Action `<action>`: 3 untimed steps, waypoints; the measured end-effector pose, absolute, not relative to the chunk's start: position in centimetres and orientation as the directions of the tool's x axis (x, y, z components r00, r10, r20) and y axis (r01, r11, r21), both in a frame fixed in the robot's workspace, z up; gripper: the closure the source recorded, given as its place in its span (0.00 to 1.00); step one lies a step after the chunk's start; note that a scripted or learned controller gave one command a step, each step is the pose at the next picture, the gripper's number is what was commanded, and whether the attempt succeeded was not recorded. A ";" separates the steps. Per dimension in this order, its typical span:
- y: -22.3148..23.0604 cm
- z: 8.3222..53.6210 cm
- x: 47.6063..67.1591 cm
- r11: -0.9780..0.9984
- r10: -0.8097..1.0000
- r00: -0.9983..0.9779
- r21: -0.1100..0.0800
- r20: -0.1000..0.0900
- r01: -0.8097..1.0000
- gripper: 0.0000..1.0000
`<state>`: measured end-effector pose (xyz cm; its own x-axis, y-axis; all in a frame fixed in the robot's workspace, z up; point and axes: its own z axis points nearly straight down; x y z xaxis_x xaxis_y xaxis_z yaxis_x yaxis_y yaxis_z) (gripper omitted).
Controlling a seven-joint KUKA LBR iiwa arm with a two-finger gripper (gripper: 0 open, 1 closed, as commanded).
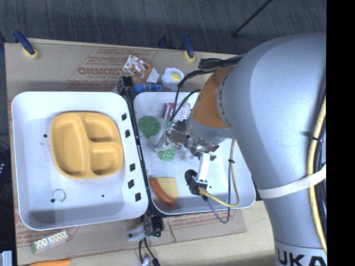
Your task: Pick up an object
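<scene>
The gripper (pixel 168 139) is lowered into the right bin (pixel 239 195) beside the green leafy toy (pixel 148 126) and the small green piece (pixel 166 154), its grip state not discernible.

From my feed, the bench top (pixel 100 65) is lined with flattened brown cardboard bearing red print, and everything else I place against it. Beyond its far edge runs dark grey carpeted floor (pixel 111 10), crossed toward the upper right by a thin black rod (pixel 260 10) lying at a slant. Two blue clamps grip the cardboard's far edge, one at the left corner (pixel 25 43) and one near the middle (pixel 187 46), and the light falls even and soft, with no hard shadows.
</scene>
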<state>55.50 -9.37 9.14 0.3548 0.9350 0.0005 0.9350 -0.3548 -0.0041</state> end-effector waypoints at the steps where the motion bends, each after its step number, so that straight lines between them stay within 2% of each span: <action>1: -9.4 9.1 55.5 -0.354 0.935 0.354 -0.005 0.001 0.935 0.00; 2: -9.3 10.1 55.5 -0.348 0.937 0.348 -0.008 0.001 0.937 1.00; 3: -9.6 24.7 59.0 -0.401 0.916 0.401 -0.003 0.001 0.916 1.00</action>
